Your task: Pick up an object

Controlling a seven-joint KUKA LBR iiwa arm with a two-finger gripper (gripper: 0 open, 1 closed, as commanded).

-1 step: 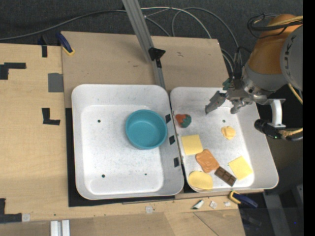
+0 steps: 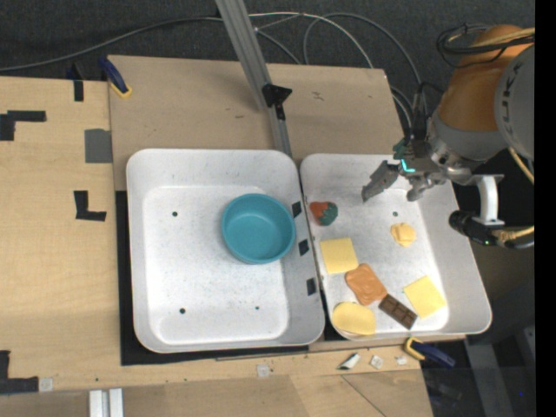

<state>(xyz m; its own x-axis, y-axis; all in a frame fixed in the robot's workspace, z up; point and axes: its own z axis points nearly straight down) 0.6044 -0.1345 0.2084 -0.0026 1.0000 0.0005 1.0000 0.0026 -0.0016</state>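
So our gripper (image 2: pixel 396 187) hangs spread open over the right bin (image 2: pixel 465 320), holding nothing. We'd guess the small yellow piece (image 2: pixel 402 233) just nearer is light, maybe squashy; pinch its sides.

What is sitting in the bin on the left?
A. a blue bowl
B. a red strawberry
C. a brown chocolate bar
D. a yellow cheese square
A: the blue bowl sits alone in the left bin; the small food pieces lie in the right bin.

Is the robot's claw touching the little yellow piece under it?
Apart. In the camera view, bare white bin floor shows between the gripper and the small yellow piece; the spread fingers hold nothing.
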